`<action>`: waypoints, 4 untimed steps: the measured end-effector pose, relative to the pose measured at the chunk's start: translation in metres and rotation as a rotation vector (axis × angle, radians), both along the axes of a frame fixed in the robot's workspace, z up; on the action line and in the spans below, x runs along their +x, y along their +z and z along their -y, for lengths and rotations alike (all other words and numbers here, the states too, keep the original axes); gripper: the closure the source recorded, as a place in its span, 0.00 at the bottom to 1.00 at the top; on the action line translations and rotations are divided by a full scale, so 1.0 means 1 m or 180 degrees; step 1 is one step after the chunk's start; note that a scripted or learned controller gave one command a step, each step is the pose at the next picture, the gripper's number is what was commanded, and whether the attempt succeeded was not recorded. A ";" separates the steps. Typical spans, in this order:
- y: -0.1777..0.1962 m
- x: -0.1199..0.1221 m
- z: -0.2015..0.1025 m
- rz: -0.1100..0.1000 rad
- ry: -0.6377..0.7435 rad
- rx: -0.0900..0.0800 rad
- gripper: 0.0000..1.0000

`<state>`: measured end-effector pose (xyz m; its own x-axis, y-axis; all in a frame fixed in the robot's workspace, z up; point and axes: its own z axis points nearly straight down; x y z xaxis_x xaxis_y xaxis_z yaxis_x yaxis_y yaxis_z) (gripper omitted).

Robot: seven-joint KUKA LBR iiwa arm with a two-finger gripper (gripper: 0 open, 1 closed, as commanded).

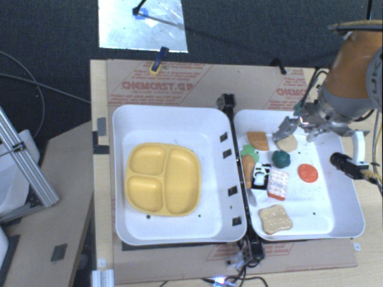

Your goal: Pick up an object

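At the near edge of the right bin (350,220) lies a slice of toy bread (275,219). Just beyond it sits a small red-and-white carton (277,184), with a black-and-white block (260,176) touching its left side and a toy carrot (248,167) lying along the bin's left wall. A flat red disc (307,173) rests to the right of the carton, apart from it. Farther in is a dark green round piece (280,158), and beyond that a pale cream piece (287,143) with an orange-brown wedge (258,140) to its left.

The gripper (301,128) hangs over the far part of this bin, its fingers spread apart with nothing between them; the cream piece lies just beneath and slightly to the near side of the fingertips.

The left bin (149,115) holds a yellow divided plate (163,178) set near its middle.
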<state>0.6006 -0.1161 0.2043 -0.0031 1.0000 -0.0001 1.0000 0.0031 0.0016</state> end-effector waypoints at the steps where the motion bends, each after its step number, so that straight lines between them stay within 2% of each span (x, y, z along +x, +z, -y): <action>1: -0.100 -0.028 -0.018 0.0040 -0.0014 -0.0022 0.00; 2: -0.117 -0.045 0.015 0.0017 -0.0015 0.0002 0.00; 3: -0.119 -0.116 0.052 -0.0002 -0.0025 -0.0006 0.00; 4: -0.082 -0.064 -0.008 0.0019 0.0024 0.0003 0.00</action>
<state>0.5370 -0.1083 0.1218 -0.0106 0.9999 0.0008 0.9999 0.0106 0.0076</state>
